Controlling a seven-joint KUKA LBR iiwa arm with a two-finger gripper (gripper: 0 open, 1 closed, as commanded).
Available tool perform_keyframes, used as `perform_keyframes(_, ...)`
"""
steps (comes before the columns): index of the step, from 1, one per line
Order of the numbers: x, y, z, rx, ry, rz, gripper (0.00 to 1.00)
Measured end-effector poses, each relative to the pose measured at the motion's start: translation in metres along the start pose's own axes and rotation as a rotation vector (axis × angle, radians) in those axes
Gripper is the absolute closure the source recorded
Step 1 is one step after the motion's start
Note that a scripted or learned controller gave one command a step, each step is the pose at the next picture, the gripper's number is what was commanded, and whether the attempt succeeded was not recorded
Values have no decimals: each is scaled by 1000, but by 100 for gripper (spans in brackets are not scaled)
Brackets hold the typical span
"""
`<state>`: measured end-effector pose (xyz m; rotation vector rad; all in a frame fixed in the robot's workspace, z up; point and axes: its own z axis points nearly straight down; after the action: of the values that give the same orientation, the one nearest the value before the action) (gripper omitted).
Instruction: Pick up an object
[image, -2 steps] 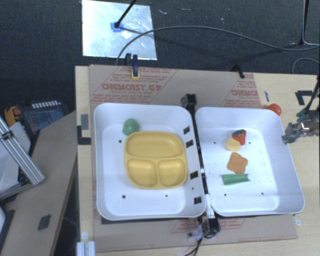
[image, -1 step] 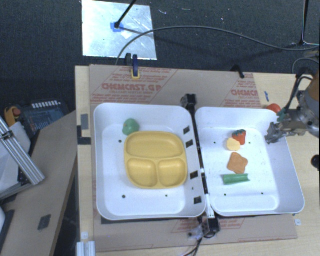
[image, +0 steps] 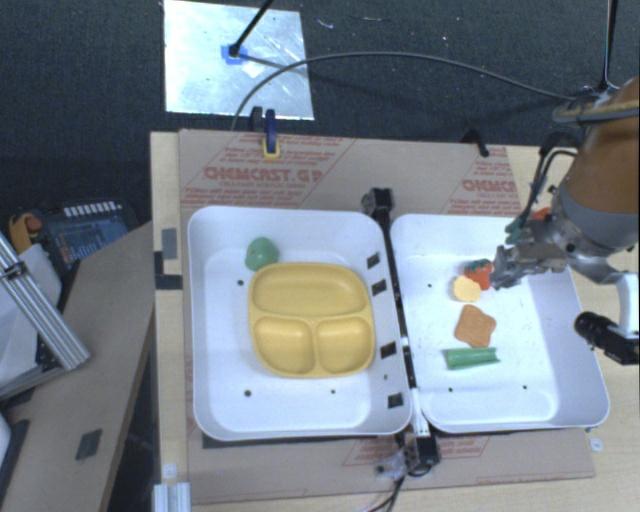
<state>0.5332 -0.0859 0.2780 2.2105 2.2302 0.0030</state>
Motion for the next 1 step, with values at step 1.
perform_keyframes(1,53,-12,3,1,0,0,100)
